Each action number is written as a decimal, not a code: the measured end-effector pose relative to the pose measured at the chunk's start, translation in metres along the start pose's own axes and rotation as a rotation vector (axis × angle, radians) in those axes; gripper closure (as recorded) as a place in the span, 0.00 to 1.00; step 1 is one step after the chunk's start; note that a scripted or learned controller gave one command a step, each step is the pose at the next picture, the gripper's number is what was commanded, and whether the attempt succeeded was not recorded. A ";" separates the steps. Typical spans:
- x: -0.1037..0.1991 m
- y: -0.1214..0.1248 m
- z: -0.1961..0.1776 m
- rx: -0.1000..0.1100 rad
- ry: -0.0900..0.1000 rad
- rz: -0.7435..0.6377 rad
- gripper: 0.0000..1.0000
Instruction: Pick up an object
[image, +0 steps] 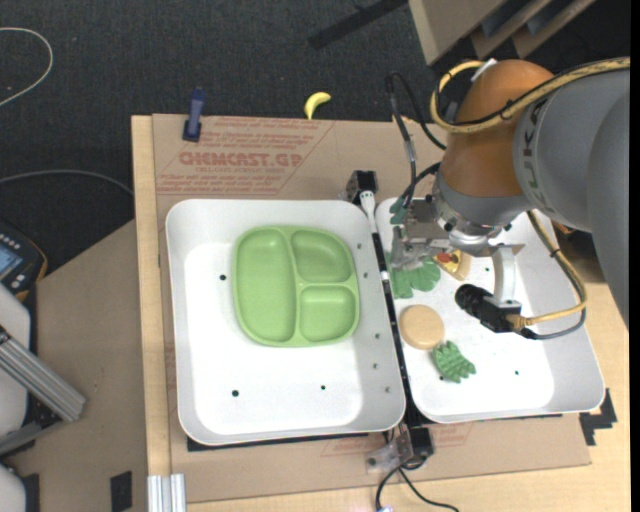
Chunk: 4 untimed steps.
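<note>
There are two white bins, a left bin (200, 385) and a right bin (545, 375). The left bin holds one green plate (295, 285) with three compartments. The right bin holds one tan disc (421, 326) and two green pieces: a lower leafy piece (455, 362) and an upper leafy piece (414, 279). One small orange bit (452, 264) is partly hidden. Beyond the bins lie one yellow curved piece (317, 102) and one blue clip (193, 117).
</note>
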<state>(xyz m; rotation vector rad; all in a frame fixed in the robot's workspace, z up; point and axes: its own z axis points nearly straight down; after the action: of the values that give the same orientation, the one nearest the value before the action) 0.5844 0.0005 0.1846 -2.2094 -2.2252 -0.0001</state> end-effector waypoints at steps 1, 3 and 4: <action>0.066 -0.066 -0.056 -0.002 0.000 -0.001 1.00; 0.077 -0.096 -0.144 0.002 -0.005 0.010 1.00; 0.110 -0.105 -0.201 -0.011 -0.002 0.002 1.00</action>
<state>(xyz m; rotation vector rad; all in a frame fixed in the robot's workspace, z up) 0.4794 0.1091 0.3868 -2.2183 -2.2288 -0.0103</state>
